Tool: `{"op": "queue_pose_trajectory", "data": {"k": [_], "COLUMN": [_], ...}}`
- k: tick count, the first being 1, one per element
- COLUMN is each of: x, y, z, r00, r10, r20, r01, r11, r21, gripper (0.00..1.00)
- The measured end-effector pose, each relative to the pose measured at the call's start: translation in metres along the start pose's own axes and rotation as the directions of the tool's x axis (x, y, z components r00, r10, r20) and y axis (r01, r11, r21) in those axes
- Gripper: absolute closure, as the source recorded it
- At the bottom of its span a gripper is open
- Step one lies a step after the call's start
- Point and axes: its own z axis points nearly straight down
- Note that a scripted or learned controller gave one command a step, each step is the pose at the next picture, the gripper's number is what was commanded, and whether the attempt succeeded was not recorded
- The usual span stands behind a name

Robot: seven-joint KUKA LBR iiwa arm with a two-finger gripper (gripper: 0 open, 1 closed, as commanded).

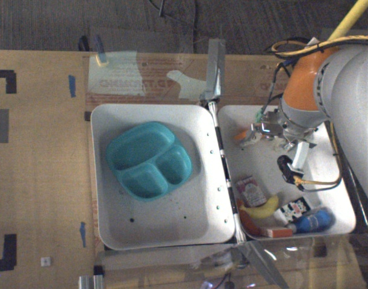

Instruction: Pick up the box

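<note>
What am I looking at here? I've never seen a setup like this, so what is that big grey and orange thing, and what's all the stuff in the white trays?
One camera fixed above a bench looks down at a slant. The grey and orange thing is a robot arm reaching in from the right; its gripper hangs over the right bin, with nothing visibly held. Two shallow white bins sit side by side. The left bin holds a teal divided plate. The right bin holds small items near its lower edge: a small box, a banana, a black and white carton and a blue bottle. An orange piece lies higher up. The arm's job is to pick up the box.
</note>
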Motion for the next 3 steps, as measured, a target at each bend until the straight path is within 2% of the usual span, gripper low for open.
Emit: {"op": "queue_pose_trajectory", "data": {"k": [1, 2, 3], "x": [-0.006, -0.023, -0.087], "y": [-0.085, -0.011, -0.064], "z": [-0.002, -0.043, -0.013], "r00": [0.989, 1.000, 0.998], "r10": [-0.151, 0.020, 0.065], "r20": [-0.002, 0.000, 0.000], "r01": [0.151, -0.020, -0.065], "r11": [0.989, 1.000, 0.998], "r21": [0.001, 0.006, 0.008], "gripper": [0.00, 0.00, 0.00]}}
